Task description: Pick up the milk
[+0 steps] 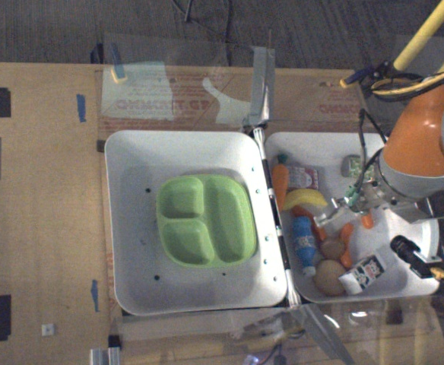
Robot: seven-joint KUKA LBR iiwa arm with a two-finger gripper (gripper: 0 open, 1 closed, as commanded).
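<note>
While the right bin (416, 284) is crowded with a potato, banana and blue bottle, the milk carton (363, 274) is found near its front edge — lying tilted, long axis slanting up-right. It sits just below the gripper (342, 210), whose opening can't be told.

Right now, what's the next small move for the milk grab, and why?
Probably shift the gripper toward the near right corner of the right bin, then descend. The milk carton lies there on its side, apart from the gripper, which hovers over the banana.
</note>
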